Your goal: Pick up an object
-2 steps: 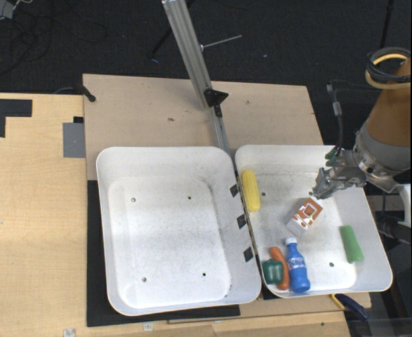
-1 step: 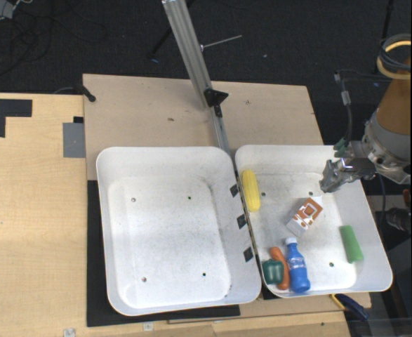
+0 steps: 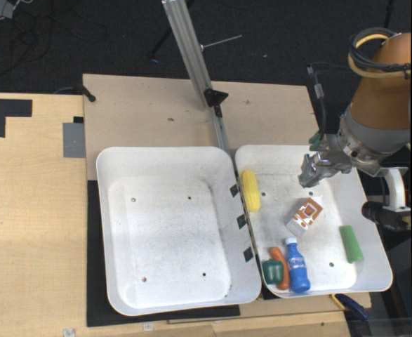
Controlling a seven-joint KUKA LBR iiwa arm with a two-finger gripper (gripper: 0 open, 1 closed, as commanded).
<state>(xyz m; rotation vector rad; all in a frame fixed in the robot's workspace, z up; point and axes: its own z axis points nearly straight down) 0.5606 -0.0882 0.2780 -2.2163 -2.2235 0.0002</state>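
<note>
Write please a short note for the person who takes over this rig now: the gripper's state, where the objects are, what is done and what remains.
Gripper: above the right bin, upper part, holding nothing; whether it is open cannot be judged.
Objects, all in the right bin: corn cob along the left wall; small orange and white box in the middle, just below the gripper; green block at the right side; blue bottle, carrot and green pepper together at the front.
Done: nothing picked yet.
Left: grasp one object and lift it; the box is nearest.

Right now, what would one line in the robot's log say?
hand: above right bin, holding nothing seen | nearest: orange-and-white box | also inside: corn, blue bottle, green block
</note>
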